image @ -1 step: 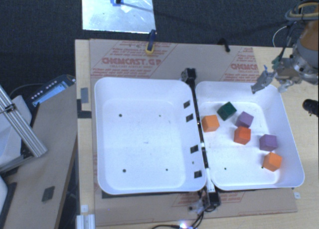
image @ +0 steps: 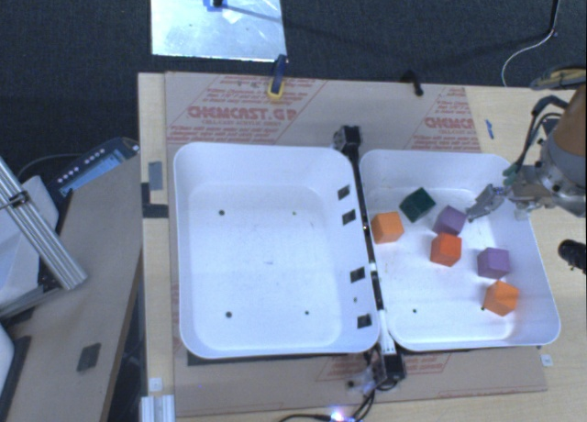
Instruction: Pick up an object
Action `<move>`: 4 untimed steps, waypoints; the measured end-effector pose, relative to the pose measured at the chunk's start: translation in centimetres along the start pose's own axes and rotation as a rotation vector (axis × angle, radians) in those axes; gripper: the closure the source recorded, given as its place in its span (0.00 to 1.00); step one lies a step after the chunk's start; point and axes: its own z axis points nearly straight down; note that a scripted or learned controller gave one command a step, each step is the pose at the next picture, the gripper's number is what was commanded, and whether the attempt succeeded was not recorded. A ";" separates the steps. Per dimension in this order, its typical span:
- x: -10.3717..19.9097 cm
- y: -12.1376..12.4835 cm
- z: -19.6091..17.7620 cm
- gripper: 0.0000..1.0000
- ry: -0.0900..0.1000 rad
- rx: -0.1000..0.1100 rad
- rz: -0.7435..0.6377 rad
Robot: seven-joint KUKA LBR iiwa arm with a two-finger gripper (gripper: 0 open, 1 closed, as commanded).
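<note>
Tool [image: 483, 202] hangs over the right bin [image: 541, 319], just beside a purple block [image: 449, 220], likely lined up to grab it. I cannot tell its state. Other blocks lie nearby in that bin.

The arm [image: 561, 149] enters from the right edge, its grey wrist bent downward and leftward. An orange patch shows at its upper end near the frame's edge. Cables loop along the wrist's upper side. The tool [image: 483, 204] points down and to the left, its slim metal tip low and angled.
</note>
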 end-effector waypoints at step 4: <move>6.3 5.5 -4.6 1.00 -0.007 -0.031 -0.013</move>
